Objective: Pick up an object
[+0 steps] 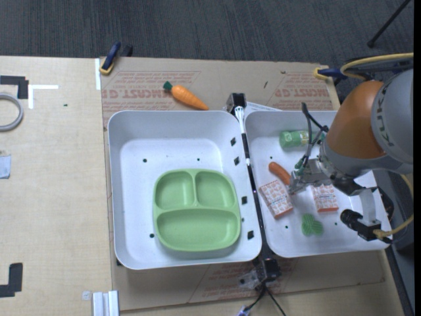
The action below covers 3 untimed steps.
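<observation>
Nearest to us, a green lump (312,226) lies on the floor of the right bin (289,242), with two red-and-white packets (275,199) (325,199) just beyond it. Above them our gripper (297,180) hangs low, just beside an orange sausage-shaped piece (279,172). Farther back sits a green bottle (293,138). Alongside, the left bin (131,176) holds a green divided plate (196,209), and a toy carrot (185,95) lies on the cardboard beyond.

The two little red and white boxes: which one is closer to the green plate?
The left box, lying tilted near the right bin's left wall, beside the green plate's bin. The other box lies farther right, under the arm.
</observation>
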### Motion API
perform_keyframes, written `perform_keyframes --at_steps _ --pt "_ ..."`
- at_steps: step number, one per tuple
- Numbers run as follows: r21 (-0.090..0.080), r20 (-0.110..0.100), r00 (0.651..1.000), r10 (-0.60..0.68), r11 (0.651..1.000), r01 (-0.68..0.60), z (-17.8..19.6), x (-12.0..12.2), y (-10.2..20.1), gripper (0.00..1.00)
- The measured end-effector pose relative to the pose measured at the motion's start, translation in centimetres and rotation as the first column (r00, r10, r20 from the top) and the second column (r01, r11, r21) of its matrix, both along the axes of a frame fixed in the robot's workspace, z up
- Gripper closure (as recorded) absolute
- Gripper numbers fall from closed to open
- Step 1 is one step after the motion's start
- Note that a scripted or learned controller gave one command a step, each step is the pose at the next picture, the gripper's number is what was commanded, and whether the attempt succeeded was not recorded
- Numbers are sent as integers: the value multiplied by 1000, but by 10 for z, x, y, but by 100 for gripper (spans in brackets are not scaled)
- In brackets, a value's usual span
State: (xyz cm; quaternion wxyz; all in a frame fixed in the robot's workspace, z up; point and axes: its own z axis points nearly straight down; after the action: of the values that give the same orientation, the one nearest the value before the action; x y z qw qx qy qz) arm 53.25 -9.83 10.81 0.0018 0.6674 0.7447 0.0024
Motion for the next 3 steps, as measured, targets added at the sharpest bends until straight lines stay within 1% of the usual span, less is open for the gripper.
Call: perform_keyframes --at_steps 1,2,3 --pt "0 0 1000 -1 1000 1 0 0 0 0" --pt "-4 0 902 431 902 -431 -12 38 -24 0" --pt "-6 1 903 429 903 -429 -3 38 -25 100"
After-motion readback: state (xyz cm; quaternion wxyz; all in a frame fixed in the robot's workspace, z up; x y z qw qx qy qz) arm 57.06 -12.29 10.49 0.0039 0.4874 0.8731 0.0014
